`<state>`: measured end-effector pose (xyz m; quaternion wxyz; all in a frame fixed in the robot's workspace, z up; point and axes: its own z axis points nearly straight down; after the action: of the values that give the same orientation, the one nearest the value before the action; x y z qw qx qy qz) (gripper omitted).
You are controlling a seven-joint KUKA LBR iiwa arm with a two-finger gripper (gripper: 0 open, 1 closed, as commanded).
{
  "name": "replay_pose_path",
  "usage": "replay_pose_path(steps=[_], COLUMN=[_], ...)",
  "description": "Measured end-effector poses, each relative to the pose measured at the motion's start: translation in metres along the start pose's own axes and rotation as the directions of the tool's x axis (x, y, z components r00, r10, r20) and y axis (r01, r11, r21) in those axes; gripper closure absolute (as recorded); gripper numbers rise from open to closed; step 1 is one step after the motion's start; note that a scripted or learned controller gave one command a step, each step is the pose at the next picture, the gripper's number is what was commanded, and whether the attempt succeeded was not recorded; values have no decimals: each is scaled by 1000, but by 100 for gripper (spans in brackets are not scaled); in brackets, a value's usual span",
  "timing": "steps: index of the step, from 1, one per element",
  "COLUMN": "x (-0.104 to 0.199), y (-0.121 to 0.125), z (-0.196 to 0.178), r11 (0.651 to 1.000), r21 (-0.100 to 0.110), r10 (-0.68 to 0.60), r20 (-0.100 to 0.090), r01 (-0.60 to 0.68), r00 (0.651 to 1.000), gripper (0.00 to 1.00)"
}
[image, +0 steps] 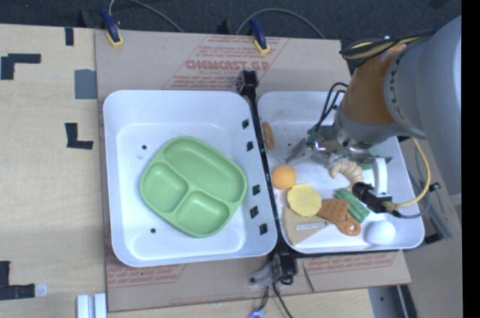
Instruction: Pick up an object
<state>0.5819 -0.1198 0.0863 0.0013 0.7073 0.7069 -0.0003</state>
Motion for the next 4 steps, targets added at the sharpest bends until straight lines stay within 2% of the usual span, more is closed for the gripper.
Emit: replay_pose_path(steps=[1,2,3,4], x=[-32,-97,-47,-43], y=[4,-41,-98,-96], z=[-166,-75,-15,-3], r11=[1000,1000,1000,1000], r21=[-2,5,0,-9], r10=[-1,0,0,3], r20=[0,-2,-2,7], r01=[1,0,0,-3], r00=[1000,1000,1000,1000], gripper=[0,0,0,0])
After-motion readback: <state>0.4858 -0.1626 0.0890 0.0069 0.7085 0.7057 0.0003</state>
